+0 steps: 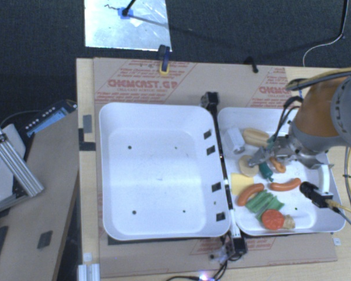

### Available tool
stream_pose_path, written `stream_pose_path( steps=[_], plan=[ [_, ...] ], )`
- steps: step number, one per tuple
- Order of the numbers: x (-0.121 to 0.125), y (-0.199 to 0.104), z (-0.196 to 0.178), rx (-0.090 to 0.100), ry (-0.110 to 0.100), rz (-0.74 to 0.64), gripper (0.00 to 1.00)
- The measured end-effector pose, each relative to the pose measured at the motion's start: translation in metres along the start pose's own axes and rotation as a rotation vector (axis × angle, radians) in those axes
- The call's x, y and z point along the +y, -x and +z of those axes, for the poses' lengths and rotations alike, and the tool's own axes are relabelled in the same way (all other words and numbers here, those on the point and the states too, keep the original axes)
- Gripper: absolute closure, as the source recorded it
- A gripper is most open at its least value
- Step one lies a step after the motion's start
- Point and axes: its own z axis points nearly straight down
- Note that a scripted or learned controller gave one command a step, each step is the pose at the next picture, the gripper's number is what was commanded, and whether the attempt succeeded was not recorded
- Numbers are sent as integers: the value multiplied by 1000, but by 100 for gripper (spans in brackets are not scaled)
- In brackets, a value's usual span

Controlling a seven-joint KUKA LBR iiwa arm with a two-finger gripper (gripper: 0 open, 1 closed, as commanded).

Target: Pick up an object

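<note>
My gripper (pixel 262 157) hangs low over the middle of the right bin (pixel 322 227), reaching in from the right on the grey arm with the orange band (pixel 316 107). Right under or beside it lie a teal piece (pixel 263 170), a small orange carrot (pixel 278 167) and a pale round slice (pixel 247 168). Behind it are a tan bun (pixel 256 136) and a grey cylinder (pixel 234 138). In front lie a yellow cheese wedge (pixel 240 184), two sausages (pixel 285 185) (pixel 250 194), a green vegetable (pixel 265 202) and a red tomato (pixel 272 219).
The left bin (pixel 158 168) is beside the right one, with black clips (pixel 215 186) along the shared rim. A black connector (pixel 313 194) and cables hang off the arm over the right bin's right side. A foil sheet (pixel 127 16) lies at the back.
</note>
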Motion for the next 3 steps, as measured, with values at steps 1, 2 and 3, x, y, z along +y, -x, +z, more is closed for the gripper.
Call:
stream_pose_path(
  steps=[1, 2, 3],
  plan=[
    [-68, -46, -2, -2, 14, -3, 0],
    [-21, -52, -1, -4, 12, -8, 0],
    [65, -57, 2, 3, -20, -5, 0]
  ],
)
